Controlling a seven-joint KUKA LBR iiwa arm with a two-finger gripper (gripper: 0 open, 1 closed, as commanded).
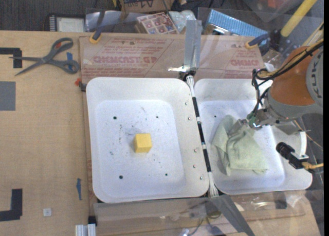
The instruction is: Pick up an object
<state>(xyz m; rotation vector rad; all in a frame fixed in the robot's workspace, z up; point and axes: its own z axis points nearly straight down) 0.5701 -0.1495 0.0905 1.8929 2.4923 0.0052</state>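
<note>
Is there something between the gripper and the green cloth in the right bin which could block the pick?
Nothing visible does. The gripper is already down at the upper edge of the cloth in the right bin, seemingly touching it. The yellow block lies apart in the left bin.

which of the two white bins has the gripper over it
The right bin, the one holding the crumpled pale green cloth. The gripper sits at the cloth's upper edge. The left bin holds a small yellow block.
</note>
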